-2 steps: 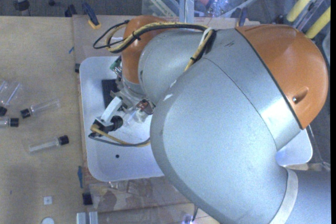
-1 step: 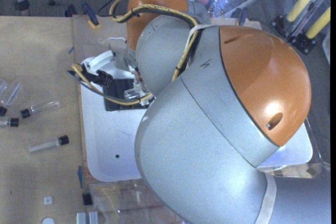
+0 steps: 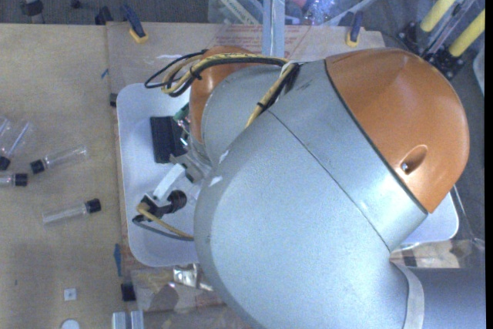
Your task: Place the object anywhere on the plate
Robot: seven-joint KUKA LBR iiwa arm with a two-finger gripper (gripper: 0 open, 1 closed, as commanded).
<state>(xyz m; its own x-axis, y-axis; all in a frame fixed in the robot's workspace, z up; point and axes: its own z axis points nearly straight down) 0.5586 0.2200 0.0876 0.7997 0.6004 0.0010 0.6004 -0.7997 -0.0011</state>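
Big grey arm [image 3: 308, 189] covers most of white bin [image 3: 132, 166]. Claw [image 3: 187, 166] at bin's L side, can't tell if wide or narrow. Tubes [image 3: 65, 158] lie on bench [image 3: 46, 88].

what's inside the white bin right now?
The white bin shows its left strip of floor and rim. The arm hangs over the rest, so anything lying beneath it is covered and cannot be told.

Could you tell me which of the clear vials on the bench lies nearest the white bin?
The lowest vial, its black cap facing the bin; the others lie farther left.
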